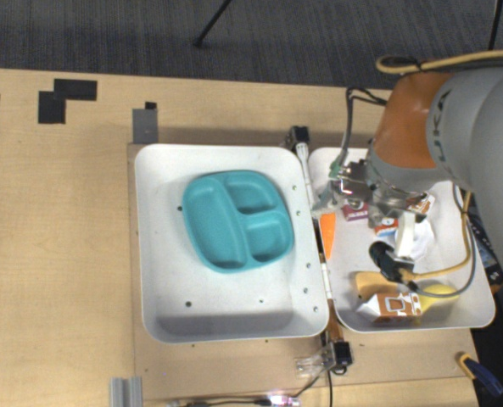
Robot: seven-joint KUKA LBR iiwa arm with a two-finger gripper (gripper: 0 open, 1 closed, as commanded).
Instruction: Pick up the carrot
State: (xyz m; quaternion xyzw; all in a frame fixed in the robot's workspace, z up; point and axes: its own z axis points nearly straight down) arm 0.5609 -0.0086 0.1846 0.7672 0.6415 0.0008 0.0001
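Note:
The carrot [327, 232] is a short orange piece lying against the left wall of the right bin [480, 308], close to the divider between the two bins. My gripper [343, 192] hangs low over the upper left part of that bin, just above and slightly right of the carrot's top end. The grey arm with its orange band [408, 130] covers the bin's upper right. Whether the gripper touches the carrot cannot be made out.
The left bin [162, 253] holds a teal divided plate [236, 219]. In the right bin lie a red and white packet [358, 213], a white wrapper [417, 237], a brown bread-like piece [375, 285], a yellow banana [436, 292] and an orange-printed box [395, 307].

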